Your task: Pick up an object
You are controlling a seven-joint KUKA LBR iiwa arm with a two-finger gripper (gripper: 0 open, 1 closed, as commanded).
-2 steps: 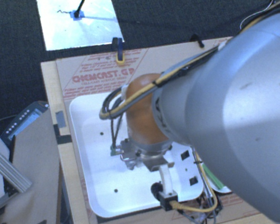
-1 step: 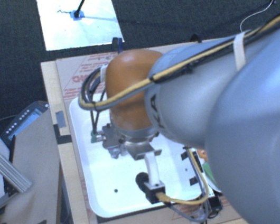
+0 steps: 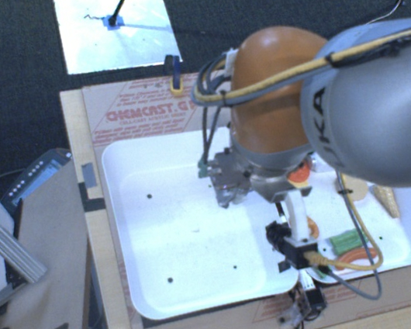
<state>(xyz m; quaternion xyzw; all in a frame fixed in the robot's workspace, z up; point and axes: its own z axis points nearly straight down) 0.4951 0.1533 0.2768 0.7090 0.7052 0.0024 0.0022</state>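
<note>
Grey metal with an orange band, the arm reaches in from three o'clock and covers much of the right-hand shallow white bin. Its gripper hangs just under the orange dome, over the three o'clock side of the left-hand shallow white bin, close to where the two bins meet. From this angle I cannot tell whether the gripper is open or closed, or whether it has hold of anything.

The things to pick lie in the right-hand bin. A small green rectangular block sits toward that bin's six o'clock side. A long orange piece lies just beside the block at its six o'clock; whether the two touch is not clear. A small red-orange rounded piece peeps out from under the wrist, at three o'clock of the gripper and apart from it. A tan wedge-shaped piece lies at one o'clock of the green block, against the arm's outline.

Both bins rest on a brown cardboard sheet with red print. At twelve o'clock of the left-hand bin, a blue and yellow clamp grips the cardboard's far edge. Beyond it lies a pale square sheet.
</note>
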